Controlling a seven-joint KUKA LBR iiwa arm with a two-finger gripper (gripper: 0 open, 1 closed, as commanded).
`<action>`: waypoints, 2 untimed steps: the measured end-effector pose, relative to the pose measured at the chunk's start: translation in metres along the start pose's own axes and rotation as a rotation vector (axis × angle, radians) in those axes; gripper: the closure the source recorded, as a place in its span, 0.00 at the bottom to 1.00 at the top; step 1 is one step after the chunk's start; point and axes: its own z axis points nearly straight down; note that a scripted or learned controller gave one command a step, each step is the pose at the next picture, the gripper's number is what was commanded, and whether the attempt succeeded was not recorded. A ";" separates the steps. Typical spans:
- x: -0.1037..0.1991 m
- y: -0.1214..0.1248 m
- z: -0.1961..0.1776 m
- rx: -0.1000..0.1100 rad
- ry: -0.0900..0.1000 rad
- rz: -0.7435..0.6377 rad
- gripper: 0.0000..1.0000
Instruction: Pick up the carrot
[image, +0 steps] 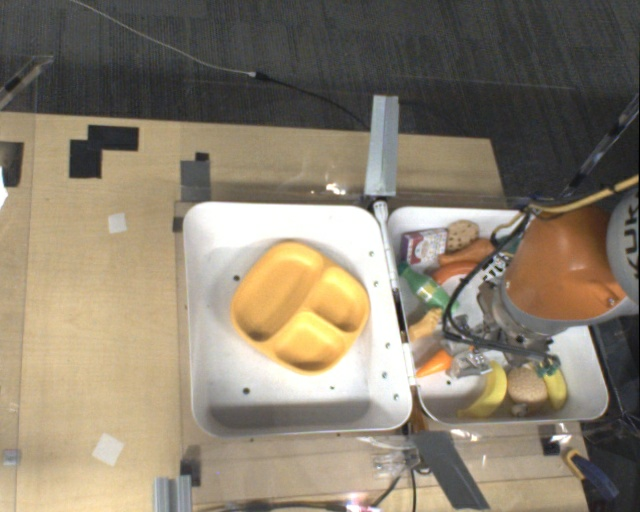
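Observation:
The carrot is a small orange piece lying near the left wall of the right bin, towards its front. The arm's orange band and grey wrist hang over the middle of that bin. My gripper sits low in the bin, just right of the carrot and very close to it. The wrist hides much of the gripper, and I cannot make out whether it touches the carrot.
The right bin also holds a cookie, a purple packet, a long reddish-orange piece, a green bottle, a banana and a bun. A yellow divided plate lies in the left bin.

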 end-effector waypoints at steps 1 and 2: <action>-0.007 0.004 0.011 0.003 0.004 0.258 1.00; -0.034 -0.005 0.012 0.002 0.004 0.460 1.00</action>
